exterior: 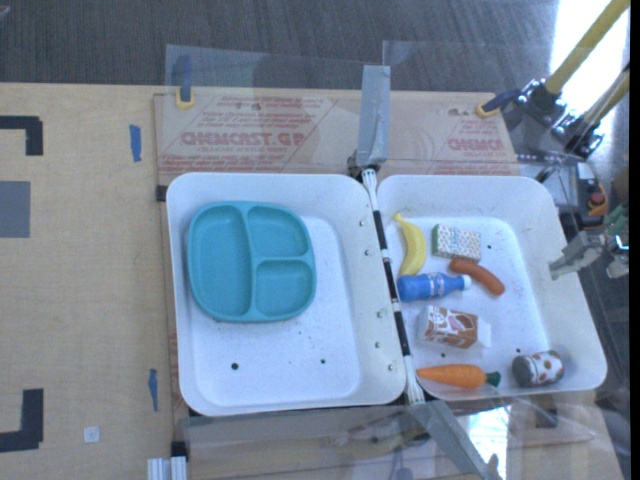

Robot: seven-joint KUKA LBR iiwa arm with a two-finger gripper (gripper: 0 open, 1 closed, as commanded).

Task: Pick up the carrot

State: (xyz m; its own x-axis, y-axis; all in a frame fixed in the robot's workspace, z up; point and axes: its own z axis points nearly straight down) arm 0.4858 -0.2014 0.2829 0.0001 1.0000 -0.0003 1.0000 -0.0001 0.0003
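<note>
- The gripper [582,255] sits at the right edge of the view, just outside the right bin's [525,313] right wall. It is small, partly cut off and lost among grey hardware. I cannot tell whether it is open or closed, and nothing is seen in its grasp.
- The arm behind it is mostly out of view. Yellow bars [592,30] and dark clamps crowd the top right corner, washed out by bright light.
- The carrot [452,376] lies flat at the right bin's front wall, near the divider between the bins. Its green top points right, toward a can [538,369]. It is in plain sight and well apart from the gripper.
- The can lies on its side in the front right corner, near the carrot's top but apart from it. Its label is too small to read.
- A brown packet [450,326] lies just behind the carrot. Whether they touch is unclear.
- Further back are a blue bottle [432,287] on its side, a banana [411,245] along the divider, a speckled block [457,240] and a sausage [477,275].
- The left bin [290,373] holds a teal divided plate [251,261].
- Printed cardboard [250,133] lies behind the bins, under a clear sheet that blurs its lettering.
</note>
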